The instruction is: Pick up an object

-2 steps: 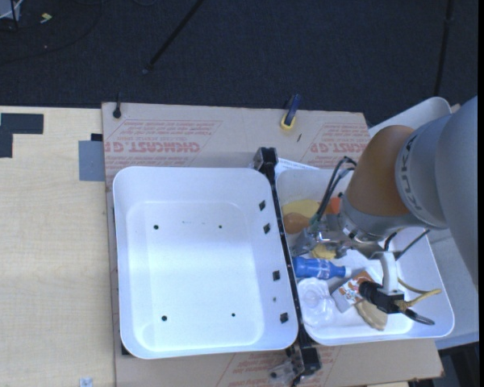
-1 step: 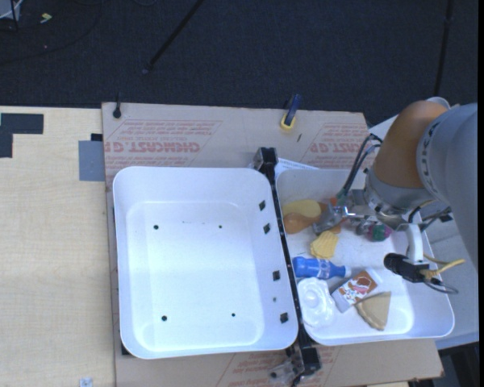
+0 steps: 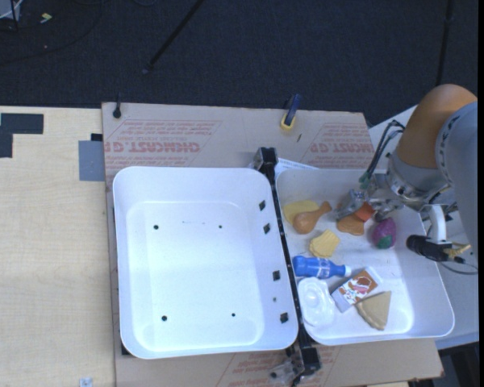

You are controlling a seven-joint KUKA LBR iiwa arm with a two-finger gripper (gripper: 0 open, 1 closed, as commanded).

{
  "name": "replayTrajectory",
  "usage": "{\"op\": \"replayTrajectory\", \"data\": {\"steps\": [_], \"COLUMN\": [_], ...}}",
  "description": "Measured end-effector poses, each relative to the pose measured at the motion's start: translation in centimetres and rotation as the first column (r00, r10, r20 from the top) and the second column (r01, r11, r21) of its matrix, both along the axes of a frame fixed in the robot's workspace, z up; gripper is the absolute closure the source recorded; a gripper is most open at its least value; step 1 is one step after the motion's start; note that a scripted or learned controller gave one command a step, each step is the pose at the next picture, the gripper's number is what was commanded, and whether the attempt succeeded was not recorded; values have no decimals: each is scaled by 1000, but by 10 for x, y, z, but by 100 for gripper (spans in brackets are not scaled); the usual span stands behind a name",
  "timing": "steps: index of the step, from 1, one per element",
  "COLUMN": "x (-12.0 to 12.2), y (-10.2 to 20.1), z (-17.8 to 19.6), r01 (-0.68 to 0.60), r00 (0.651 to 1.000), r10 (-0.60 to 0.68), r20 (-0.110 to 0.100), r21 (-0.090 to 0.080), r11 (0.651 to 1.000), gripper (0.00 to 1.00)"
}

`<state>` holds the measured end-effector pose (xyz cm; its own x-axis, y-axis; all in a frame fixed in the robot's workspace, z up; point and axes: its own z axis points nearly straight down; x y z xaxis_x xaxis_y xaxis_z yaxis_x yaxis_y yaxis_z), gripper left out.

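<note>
The right bin (image 3: 431,297) holds several small toys. A yellow drumstick (image 3: 305,214) lies at its upper left and an orange piece (image 3: 352,223) beside it. A purple round toy (image 3: 382,232) sits to the right of the orange piece. Lower down lie a yellow chip (image 3: 323,243), a blue bottle (image 3: 319,268), a white lump (image 3: 315,303), a red-and-white packet (image 3: 355,287) and a tan wedge (image 3: 376,310). My gripper (image 3: 364,203) hangs low over the bin's upper part, right above the orange piece and close to the purple toy. Nothing shows as lifted.
The left bin (image 3: 137,216) stands beside the right one, split from it by a black clamp strip (image 3: 278,248). The arm's grey wrist and orange band (image 3: 436,127) lean in over the right bin's far right corner. A blue-and-yellow clip (image 3: 289,113) sits on the cardboard behind.
</note>
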<state>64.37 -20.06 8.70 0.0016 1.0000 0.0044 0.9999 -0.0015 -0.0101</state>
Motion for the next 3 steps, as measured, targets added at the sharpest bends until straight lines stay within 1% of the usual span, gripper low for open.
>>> {"op": "replayTrajectory", "data": {"steps": [1,2,3], "x": [0,0,-53], "y": [-11,-10,75], "z": [0,9,85], "r01": [-3,-7,-6], "r00": [1000,1000,1000], "r10": [3,7,6], "r20": [7,2,8], "r21": [-4,-2,-1], "r11": [1000,1000,1000], "gripper": [0,100,100]}}
